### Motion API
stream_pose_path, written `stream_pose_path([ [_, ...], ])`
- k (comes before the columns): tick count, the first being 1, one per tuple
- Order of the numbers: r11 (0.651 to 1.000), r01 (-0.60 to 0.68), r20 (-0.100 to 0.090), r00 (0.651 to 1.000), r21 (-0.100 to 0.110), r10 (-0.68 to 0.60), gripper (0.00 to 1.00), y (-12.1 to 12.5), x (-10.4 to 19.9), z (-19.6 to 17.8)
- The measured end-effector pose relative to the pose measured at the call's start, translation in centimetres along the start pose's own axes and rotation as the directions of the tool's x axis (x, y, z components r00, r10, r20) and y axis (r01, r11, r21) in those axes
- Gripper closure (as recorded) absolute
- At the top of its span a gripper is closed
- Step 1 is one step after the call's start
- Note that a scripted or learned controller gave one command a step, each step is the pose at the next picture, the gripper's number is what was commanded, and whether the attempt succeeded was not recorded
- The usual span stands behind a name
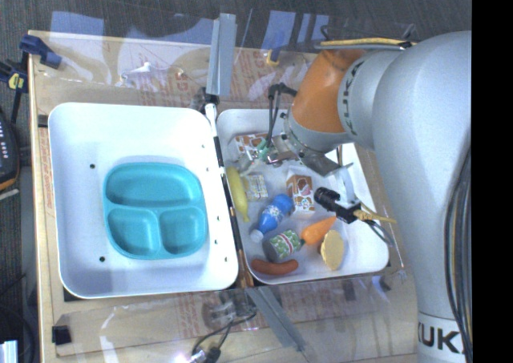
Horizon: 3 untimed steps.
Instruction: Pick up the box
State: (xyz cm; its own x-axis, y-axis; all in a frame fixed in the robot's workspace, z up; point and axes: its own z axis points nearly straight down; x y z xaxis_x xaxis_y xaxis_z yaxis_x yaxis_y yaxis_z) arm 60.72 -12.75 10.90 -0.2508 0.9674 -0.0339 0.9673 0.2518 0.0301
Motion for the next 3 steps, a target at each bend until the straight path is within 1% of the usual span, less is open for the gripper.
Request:
stream_pose_path([
  [1,0.991,0.130,0.003,0.991,-0.004,-0.130,0.00,-2.3,0.5,-0.2],
  [2,0.978,0.203,-0.041,0.979,0.043,-0.202,0.00,2.5,0.4,1.7],
  [3,0.942,0.334,-0.045,0.942,0.020,-0.333,0.00,0.7,-1.0,-1.6],
])
